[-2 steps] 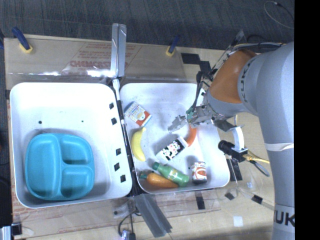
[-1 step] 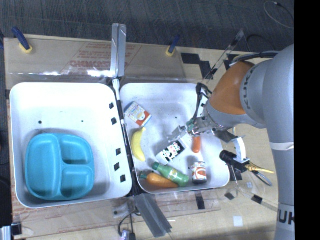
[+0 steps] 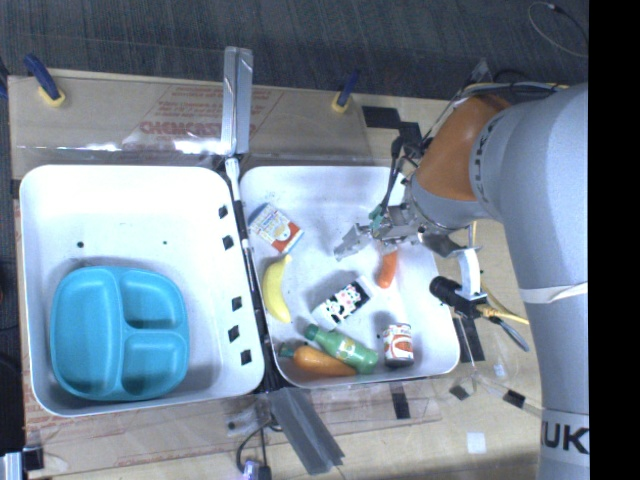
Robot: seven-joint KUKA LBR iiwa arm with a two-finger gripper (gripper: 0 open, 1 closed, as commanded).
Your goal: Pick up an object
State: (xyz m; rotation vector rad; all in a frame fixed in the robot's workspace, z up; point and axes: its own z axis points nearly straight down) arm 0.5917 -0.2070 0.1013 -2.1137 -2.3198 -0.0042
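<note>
My jaws (image 3: 362,236) hung low inside the right bin (image 3: 320,183), near its middle. They looked spread apart, with nothing between them. Just beside them, toward my arm, lay a small orange carrot (image 3: 386,268). It was close to my jaws, but I could not tell if it touched them.

A little farther out sat a small black and white carton (image 3: 341,303) with cow spots. It lay tilted on the bin floor. Near the far side from my arm was a little box (image 3: 275,227) with white, blue and orange on it. Below that lay a yellow banana (image 3: 275,290), right by the bin's left wall.

Along the near edge of the bin lay a green bottle (image 3: 343,347) on its side. A bigger orange carrot (image 3: 318,361) lay touching it. A small red and white can (image 3: 398,344) stood just beside the bottle's end.

The left bin (image 3: 120,183) held a blue tray (image 3: 118,333) with split parts. Both bins sat side by side on the counter (image 3: 150,108).
</note>
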